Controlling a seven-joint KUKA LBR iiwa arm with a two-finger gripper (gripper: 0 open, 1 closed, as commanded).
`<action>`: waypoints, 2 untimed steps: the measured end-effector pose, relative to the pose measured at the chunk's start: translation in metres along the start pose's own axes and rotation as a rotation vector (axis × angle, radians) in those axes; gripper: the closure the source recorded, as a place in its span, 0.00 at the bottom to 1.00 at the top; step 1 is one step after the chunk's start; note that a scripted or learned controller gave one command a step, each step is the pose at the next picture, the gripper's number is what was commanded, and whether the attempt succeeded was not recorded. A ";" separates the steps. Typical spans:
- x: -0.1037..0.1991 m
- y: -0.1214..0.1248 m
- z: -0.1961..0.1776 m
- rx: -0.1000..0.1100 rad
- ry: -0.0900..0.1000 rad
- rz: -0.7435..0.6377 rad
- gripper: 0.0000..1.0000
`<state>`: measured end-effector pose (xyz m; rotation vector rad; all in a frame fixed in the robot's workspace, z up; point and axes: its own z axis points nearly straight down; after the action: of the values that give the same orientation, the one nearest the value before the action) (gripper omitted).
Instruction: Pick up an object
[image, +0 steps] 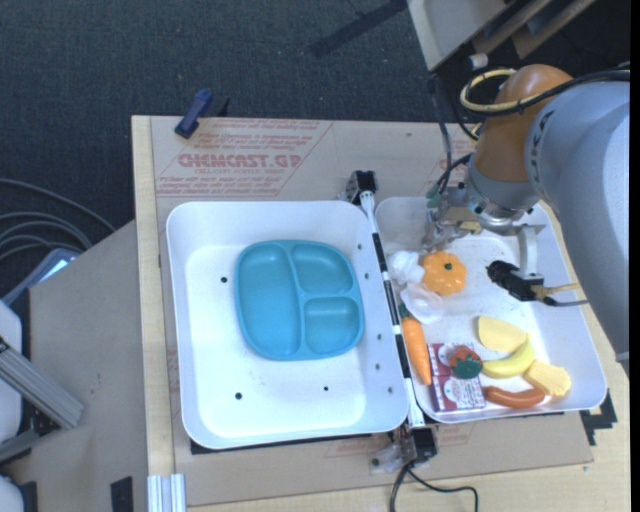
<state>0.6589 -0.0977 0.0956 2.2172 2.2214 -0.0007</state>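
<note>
Over the right bin (585, 345), gripper (440, 232) hangs just above 1 orange toy pumpkin (443, 273); jaw state can't tell. Pumpkin prob. light, hard, slick, round; pinch across its middle.

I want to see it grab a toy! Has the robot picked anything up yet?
Not yet. The gripper hangs low over the right bin, just above the small orange pumpkin, which sits on the bin floor. Grabbing and lifting are left. The banana and carrot lie untouched.
</note>
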 end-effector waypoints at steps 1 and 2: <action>0.000 0.000 0.000 0.000 0.000 0.000 0.00; -0.010 0.008 0.011 -0.001 0.001 0.002 0.00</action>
<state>0.6667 -0.1080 0.0849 2.2190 2.2196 0.0006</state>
